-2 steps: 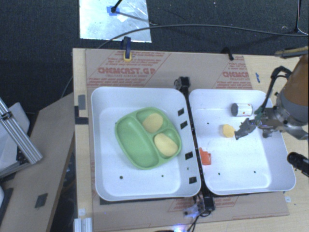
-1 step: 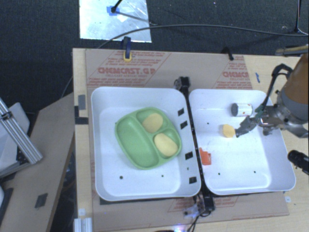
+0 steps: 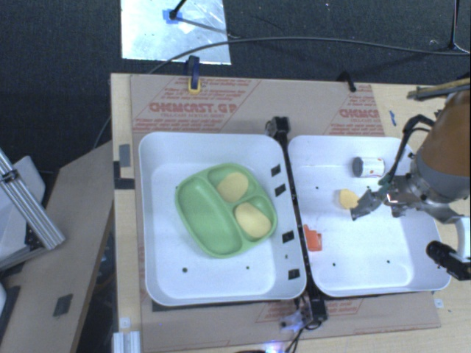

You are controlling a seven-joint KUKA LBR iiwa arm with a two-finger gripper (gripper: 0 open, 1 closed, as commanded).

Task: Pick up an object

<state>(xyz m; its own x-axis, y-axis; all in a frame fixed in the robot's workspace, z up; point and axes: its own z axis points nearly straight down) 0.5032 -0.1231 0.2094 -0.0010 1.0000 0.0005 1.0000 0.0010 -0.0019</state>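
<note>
In the right bin [image 3: 368,278] a small yellow object [image 3: 346,196] lies near the middle. A grey and white cylinder [image 3: 368,166] lies on its side behind it. A small orange piece [image 3: 313,240] rests by the bin's left wall. My gripper [image 3: 366,207] hangs low over the right bin, its tip just right of the yellow object and close to it. Nothing is visibly held.
The left bin [image 3: 169,271] holds a green divided plate [image 3: 206,223] with two pale yellow food pieces [image 3: 234,187] [image 3: 252,219] in its right compartments. A black divider with clips [image 3: 291,212] runs between the bins. The arm's orange band [image 3: 449,149] stands over the right bin's right side.
</note>
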